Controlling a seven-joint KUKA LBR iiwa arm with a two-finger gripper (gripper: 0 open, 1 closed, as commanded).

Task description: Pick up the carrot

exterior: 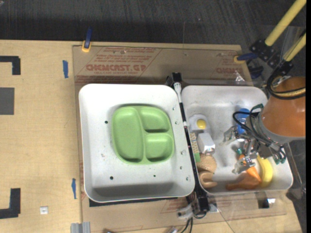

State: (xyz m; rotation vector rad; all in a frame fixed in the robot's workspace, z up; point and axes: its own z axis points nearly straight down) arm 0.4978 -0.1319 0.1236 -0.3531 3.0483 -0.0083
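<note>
Carrot [249, 174] lies beside the banana [265, 171]; pincer [244, 155] hovers above, spread unclear, perhaps needing centring first.

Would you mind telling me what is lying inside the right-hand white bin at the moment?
The right bin holds the carrot, a banana, a brownish item and small packages near its left wall. The gripper and arm cover the far-right part.
</note>
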